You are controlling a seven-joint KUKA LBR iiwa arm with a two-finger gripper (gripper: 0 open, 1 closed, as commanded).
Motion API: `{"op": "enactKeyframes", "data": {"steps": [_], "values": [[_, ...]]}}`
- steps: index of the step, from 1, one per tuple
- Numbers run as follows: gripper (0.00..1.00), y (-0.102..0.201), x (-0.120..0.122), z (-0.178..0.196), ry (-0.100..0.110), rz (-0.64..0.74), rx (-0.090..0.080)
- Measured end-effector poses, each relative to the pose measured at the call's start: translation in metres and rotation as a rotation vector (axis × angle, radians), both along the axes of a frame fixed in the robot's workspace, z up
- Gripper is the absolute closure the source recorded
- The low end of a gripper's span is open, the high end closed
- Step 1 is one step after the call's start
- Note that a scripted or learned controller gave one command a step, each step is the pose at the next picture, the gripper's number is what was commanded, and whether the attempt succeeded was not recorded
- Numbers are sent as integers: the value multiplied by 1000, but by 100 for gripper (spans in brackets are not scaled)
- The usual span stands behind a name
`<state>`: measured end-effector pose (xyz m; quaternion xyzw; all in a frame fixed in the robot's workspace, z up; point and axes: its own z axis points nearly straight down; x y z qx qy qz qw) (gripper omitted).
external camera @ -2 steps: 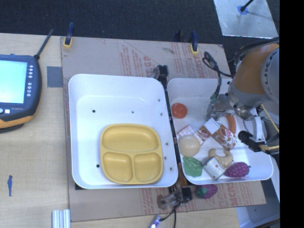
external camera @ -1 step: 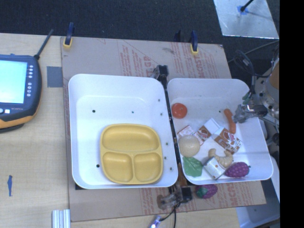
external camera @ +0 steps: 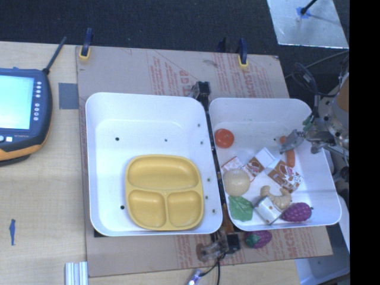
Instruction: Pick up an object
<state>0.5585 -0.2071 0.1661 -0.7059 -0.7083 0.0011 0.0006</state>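
Cardboard sheet under both bins | tan bench | dark floor | gripper grip unclear

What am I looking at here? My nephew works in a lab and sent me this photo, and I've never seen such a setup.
This is a single camera fixed above a workbench, looking down at a slant. Two shallow white bins sit side by side. The left bin holds a yellow divided plate. The right bin holds a jumble of small toy foods: a tomato, a carrot, purple grapes, a green piece and some little packets. The grey machine at the right edge is a robot arm; its gripper, a two-finger claw, hangs over the right bin near the carrot. I see nothing held in it. Its job is picking up an object. At far left lies its handheld control screen.
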Motion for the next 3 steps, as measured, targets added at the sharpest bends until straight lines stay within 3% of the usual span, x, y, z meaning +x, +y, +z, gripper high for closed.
{"op": "enactKeyframes", "data": {"steps": [1,2,3], "values": [[0,-4,43,-75,2,2,0],[100,-5,43,-64,0,5,-2],[100,67,50,-74,2,3,0]]}}
